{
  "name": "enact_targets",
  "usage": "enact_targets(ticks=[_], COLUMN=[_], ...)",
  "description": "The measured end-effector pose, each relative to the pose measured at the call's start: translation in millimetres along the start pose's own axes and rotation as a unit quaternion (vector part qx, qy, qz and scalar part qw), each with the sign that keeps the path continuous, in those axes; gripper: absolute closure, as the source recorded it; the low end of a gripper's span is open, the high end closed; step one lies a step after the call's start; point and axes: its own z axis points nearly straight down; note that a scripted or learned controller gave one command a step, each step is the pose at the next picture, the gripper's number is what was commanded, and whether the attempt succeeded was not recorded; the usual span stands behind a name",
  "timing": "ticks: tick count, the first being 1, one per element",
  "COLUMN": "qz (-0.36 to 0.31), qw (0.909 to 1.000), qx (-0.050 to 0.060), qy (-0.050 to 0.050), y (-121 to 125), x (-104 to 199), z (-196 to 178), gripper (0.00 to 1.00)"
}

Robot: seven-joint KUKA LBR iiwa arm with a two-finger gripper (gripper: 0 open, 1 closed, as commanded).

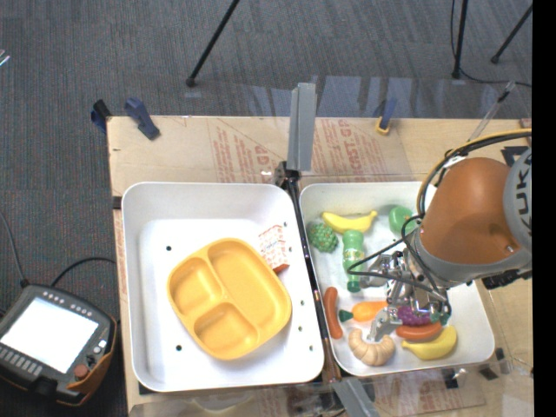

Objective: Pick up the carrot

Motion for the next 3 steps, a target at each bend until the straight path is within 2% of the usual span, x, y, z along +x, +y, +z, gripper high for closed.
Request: enact_targets(ticks=[1, 2, 3], qz=[0.002, 0.211, 0.208], qw=[1.0, 0.9775, 0.9781], qx=[0.001, 0.0, -0.001], qy=[-0.009, -0.005, -0.005], y=[6.6, 12.6, 14.4], x=[8.3, 7.3, 7.4], z=[43.1, 49.0, 40.0], gripper=[0.0, 0.0, 1.0])
